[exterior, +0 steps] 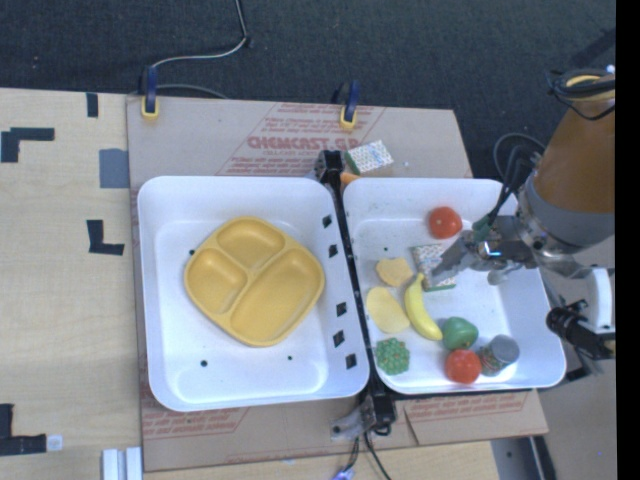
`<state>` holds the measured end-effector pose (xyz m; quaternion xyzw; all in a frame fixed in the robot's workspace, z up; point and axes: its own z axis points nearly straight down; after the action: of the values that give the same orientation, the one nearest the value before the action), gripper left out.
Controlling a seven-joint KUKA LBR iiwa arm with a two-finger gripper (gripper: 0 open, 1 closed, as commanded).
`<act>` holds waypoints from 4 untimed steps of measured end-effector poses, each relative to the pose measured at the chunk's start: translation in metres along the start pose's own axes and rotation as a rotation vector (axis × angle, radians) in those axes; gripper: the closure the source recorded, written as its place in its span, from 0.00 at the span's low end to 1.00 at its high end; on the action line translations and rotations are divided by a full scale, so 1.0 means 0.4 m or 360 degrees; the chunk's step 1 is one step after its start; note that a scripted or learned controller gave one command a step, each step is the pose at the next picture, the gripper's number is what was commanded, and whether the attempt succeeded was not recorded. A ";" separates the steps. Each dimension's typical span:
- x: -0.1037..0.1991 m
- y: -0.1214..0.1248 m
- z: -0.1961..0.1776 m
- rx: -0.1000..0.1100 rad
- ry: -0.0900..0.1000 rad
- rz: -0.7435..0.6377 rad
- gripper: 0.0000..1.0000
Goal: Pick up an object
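Observation:
The right bin [520,298] holds several small items. Among them are a red tomato [445,221], a patterned packet [429,257], two pale yellow pieces [394,271] [387,309] and a banana [423,313]. There are also a green pepper [459,331], a second red fruit [463,366], a grey can [500,351] and a green knobbly piece [392,355]. My gripper [447,269] reaches in from the right. Its tip sits low by the packet, just above the banana's upper end. The arm's wrist hides part of the bin's right side.
The left bin [160,298] holds a yellow divided plate [255,280]. A black divider [340,268] runs between the bins. A small patterned card [368,157] lies on the cardboard behind the bins. Cables [575,323] hang by the right bin's outer edge.

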<state>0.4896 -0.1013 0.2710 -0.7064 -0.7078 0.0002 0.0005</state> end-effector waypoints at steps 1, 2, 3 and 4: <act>-0.083 0.111 0.301 0.0006 0.0001 0.0003 0.00; -0.075 0.193 0.454 -0.0012 -0.0008 0.0005 0.00; -0.075 0.196 0.428 -0.0021 -0.0010 0.0004 1.00; -0.229 0.232 0.398 -0.0001 -0.0003 0.0004 1.00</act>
<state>0.5826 -0.1927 0.1116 -0.7072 -0.7070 0.0006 -0.0004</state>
